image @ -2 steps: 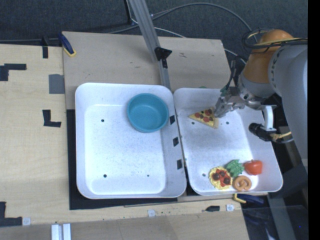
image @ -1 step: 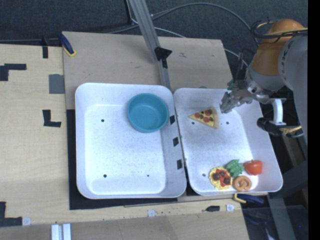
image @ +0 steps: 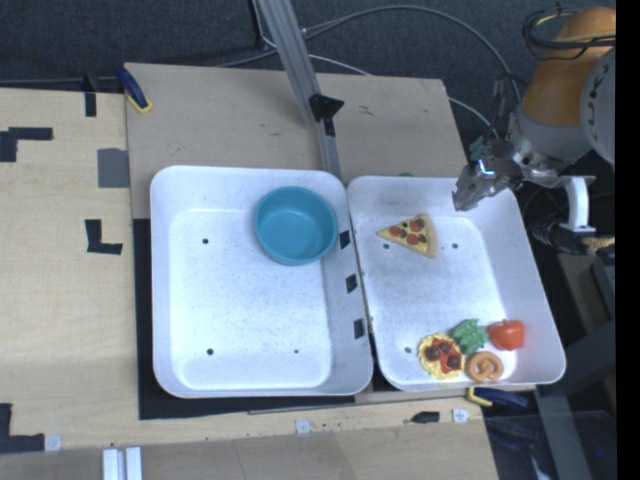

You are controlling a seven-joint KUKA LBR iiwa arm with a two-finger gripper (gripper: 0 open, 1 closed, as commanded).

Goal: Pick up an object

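Camera view: the gripper point(image: 470, 194) hangs at the right bin's point(image: 520, 268) upper right rim; whether it is spread I cannot tell. The toy pizza slice point(image: 410, 235), upper centre of that bin, looks light and stiff; pinch across its narrow width

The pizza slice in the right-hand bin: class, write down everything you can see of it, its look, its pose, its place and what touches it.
The pizza slice is a small toy wedge, plastic by its look, with a yellow top, red round spots and a tan crust edge. It lies flat on the floor of the right bin, in the bin's upper half, its tip pointing toward the left bin and its crust toward the right. Nothing touches it but the bin floor. The hand hangs at the bin's upper right corner, apart from the slice.
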